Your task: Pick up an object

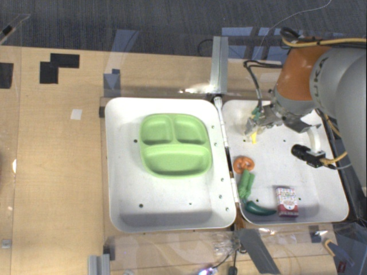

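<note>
Toward six o'clock from the gripper (254, 126), near, lies the orange ring (243, 164); finger state impossible to tell, nothing visibly held.

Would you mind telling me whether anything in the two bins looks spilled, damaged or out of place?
Nothing stands out: the green divided plate lies flat in the left white bin, and the small items sit scattered in the right white bin.

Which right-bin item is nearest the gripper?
The orange ring-shaped piece: it lies closest below the gripper; the green piece and red box sit farther down.
</note>
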